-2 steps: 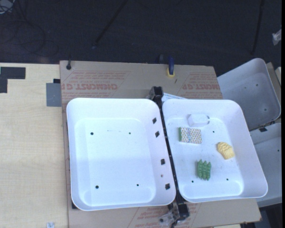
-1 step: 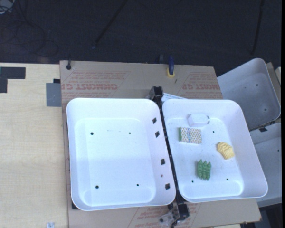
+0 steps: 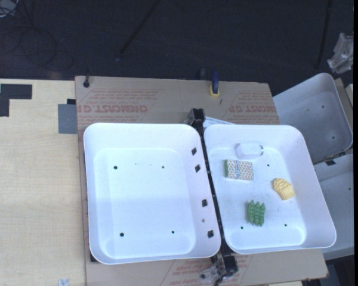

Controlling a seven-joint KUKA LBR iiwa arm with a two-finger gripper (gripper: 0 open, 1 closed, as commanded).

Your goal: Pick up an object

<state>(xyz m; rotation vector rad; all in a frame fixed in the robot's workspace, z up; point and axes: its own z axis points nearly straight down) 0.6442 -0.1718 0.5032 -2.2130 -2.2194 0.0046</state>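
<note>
The right bin (image 3: 310, 159) holds several small objects. A white rounded piece (image 3: 249, 150) lies near its far wall. Just in front of it sits a flat block (image 3: 239, 170) with a green and white dotted pattern. A yellow ridged lump (image 3: 283, 188) rests toward the right side. A green knobbly object (image 3: 255, 213) lies nearer the front. All of them lie apart from one another.
The left bin (image 3: 101, 159) sits beside the right one, joined by a black clamped seam (image 3: 204, 183). Both stand on a cardboard sheet (image 3: 143, 100). A grey metal plate (image 3: 313, 115) lies right of the bins, with a grey bit of hardware (image 3: 342, 52) above it.
</note>
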